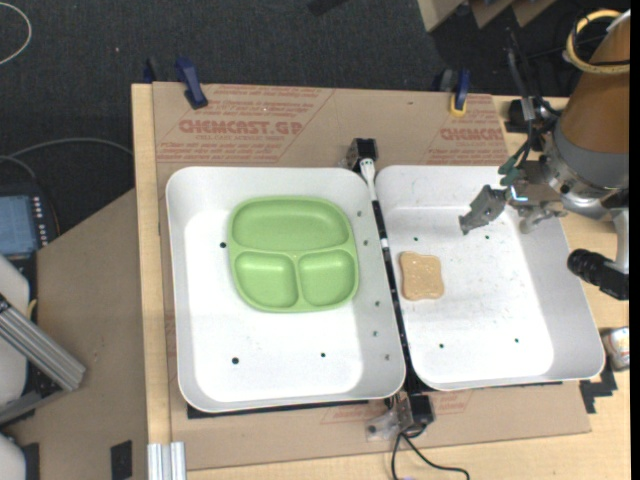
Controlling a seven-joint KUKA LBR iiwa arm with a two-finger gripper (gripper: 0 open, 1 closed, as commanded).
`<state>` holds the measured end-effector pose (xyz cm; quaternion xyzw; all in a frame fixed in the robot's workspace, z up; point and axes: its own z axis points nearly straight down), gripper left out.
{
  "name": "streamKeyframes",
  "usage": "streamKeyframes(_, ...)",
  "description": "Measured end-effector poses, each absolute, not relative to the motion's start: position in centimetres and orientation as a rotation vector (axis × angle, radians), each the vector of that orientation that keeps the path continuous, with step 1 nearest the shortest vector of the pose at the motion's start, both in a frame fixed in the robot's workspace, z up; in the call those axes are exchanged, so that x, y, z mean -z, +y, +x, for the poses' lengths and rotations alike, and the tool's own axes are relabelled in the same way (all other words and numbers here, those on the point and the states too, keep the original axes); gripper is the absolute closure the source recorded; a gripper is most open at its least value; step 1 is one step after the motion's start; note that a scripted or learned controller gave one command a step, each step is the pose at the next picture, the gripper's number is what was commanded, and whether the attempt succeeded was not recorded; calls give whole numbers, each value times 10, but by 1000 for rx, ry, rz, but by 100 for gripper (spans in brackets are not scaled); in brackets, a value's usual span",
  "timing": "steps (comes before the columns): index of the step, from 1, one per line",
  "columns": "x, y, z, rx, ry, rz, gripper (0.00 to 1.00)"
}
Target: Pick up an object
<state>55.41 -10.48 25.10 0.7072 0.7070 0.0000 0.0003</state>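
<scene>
The arm (590, 118) reaches in from the right over the far right part of the right bin (520, 308). Its pincer (510, 213) hangs above the upper part of that bin, with one grey finger (482, 210) pointing left and down and the other finger (535, 215) set apart to its right. The fingers stand wide apart with nothing between them.

A tan slice of toast (421, 276) lies flat on the floor of the right bin, near its left wall, well apart from the pincer and nearer the camera than it. The bin floor around it is speckled with small dark crumbs.

In the left bin (200, 348) a green divided plate (293, 253) rests in the upper middle, with one large section and two small ones. Both bins sit side by side on the bench (250, 118), touching along their inner edges.
</scene>
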Motion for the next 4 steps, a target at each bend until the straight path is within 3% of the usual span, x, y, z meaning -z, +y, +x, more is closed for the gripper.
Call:
streamKeyframes(1,-346,-28,503,-11,2228,2209,0)
streamKeyframes(2,-383,69,479,-10,2232,2208,0)
streamKeyframes(3,-428,160,479,-12,2232,2208,0)
streamKeyframes(4,-425,229,479,-5,2231,2212,0)
